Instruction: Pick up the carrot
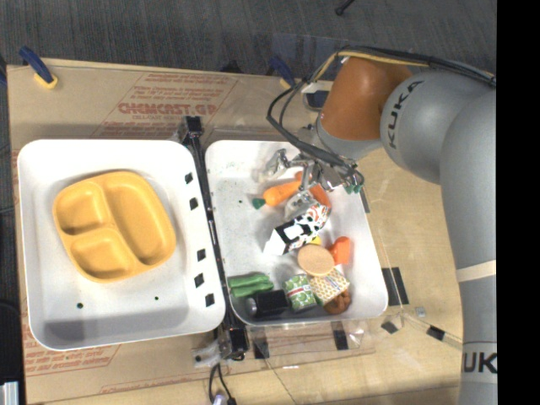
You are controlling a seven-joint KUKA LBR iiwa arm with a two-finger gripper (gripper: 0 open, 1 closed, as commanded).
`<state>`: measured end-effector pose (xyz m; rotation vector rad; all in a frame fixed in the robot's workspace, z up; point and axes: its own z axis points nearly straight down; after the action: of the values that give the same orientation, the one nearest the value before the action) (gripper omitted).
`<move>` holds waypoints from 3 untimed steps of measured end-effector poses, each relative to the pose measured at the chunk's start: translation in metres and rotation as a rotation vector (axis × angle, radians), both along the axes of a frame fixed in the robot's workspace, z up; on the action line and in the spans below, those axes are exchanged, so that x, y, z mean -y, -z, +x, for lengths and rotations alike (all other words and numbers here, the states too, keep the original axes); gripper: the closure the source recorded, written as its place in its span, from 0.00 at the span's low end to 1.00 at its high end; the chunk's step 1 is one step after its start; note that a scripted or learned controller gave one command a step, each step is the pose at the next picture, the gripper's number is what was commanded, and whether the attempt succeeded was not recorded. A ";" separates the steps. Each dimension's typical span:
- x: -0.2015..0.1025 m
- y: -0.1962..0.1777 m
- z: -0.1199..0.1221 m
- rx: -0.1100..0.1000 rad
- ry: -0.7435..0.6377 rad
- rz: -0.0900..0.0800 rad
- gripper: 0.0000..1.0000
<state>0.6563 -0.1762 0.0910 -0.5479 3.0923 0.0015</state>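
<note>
Hanging over the upper part of the right bin (pixel 371 251), the claw (pixel 314 178) sits right at the orange end of the carrot (pixel 281 194), but whether its metal parts are spread or closed, or have the carrot between them, I cannot tell from this slanted look; cables and the orange wrist band crowd the spot.

The carrot lies on the bin floor near the back wall, slanted, its green tip pointing toward the divider and its thick end under the claw. Just below it lies a black-and-white cow-patterned carton (pixel 300 228), and a second orange piece (pixel 340 249) rests further toward the right wall.

To do this step well, I would judge that the grip should straddle the carrot across its width, not along its length, and close near the thick end where there is more to hold. The descent should be straight, so the carton is not nudged. A slow lift would show early whether the carrot comes along.

The left bin (pixel 34 251) holds a yellow divided tray (pixel 114 224), well apart from all this.
</note>
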 end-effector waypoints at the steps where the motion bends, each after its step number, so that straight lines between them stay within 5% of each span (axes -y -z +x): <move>1: -0.031 -0.001 -0.047 0.000 -0.192 0.001 0.00; 2: -0.011 -0.001 -0.059 -0.001 0.097 -0.001 0.00; 3: -0.014 -0.013 -0.056 0.003 0.089 0.000 1.00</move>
<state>0.6001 -0.1627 0.1037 -0.4088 3.1106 -0.0002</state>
